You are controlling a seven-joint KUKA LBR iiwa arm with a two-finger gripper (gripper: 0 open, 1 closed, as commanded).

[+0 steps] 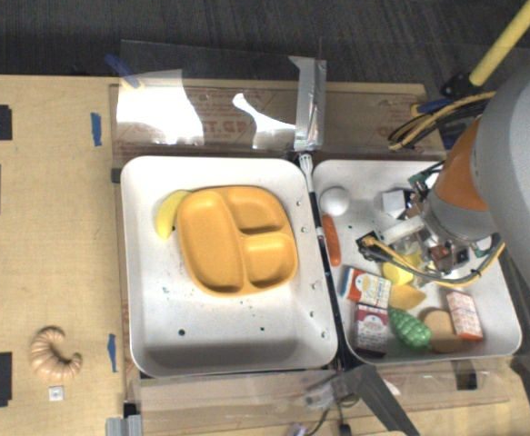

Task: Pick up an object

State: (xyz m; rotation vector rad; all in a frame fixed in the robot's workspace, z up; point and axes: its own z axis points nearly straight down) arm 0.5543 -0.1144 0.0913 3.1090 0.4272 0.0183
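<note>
1. The arm [519,162] comes in from the right edge of the frame and hangs over the right bin [360,173], its orange band over that bin's upper right part
2. The gripper [419,248] sits low among the clutter in the middle of the right bin; wires and brackets hide its tips, so I cannot tell how it stands
3. Just below the gripper lie yellow pieces [403,284], with a red-and-white carton [369,289] to their left and a second small box [371,327] beneath that
4. A green bumpy toy [410,330] rests near the lower rim, beside a tan block [440,325] and a red-patterned box [465,316] at the lower right
5. An orange carrot-like stick [331,241] lies along the right bin's left wall, a white ball [335,202] above it; bare floor is left at the upper left of this bin
6. The left bin [228,334] holds an orange divided tray [237,239] with a yellow banana [165,213] at its left edge; its lower half is bare
7. On the bench at lower left, well apart from both bins, lies a tan curled toy [55,352]
</note>
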